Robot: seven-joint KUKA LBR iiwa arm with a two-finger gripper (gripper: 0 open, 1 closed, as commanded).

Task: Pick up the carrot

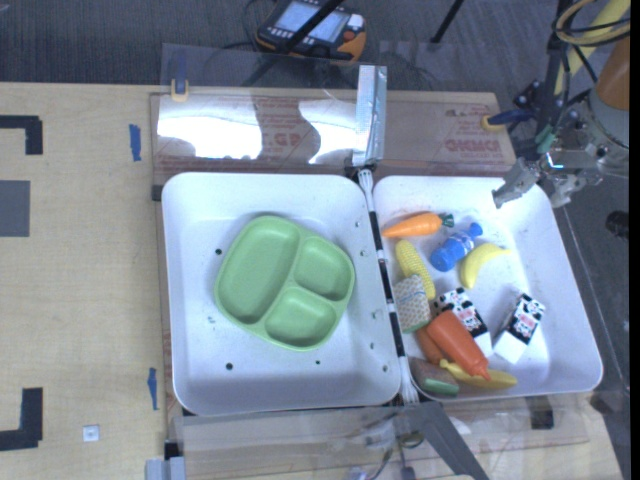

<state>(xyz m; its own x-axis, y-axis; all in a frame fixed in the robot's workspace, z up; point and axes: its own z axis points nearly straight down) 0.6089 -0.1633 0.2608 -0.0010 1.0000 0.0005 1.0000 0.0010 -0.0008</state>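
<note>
Carrot: I see the carrot [413, 225] at the top-left of the right bin [565, 298], near the divider, touching the corn [413, 265].
Jaws: the gripper [530, 180] hovers over the bin's upper right corner; I cannot tell how far open.
Approach: I'd travel left, descend over the orange body, close across its width, avoiding the blue bottle [455, 247].
Writing: cardboard [440, 128] print unreadable.

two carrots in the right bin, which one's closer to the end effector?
The smaller carrot with green leaves, at the bin's far edge, is closer to the end effector. The bigger carrot lies near the front.
</note>
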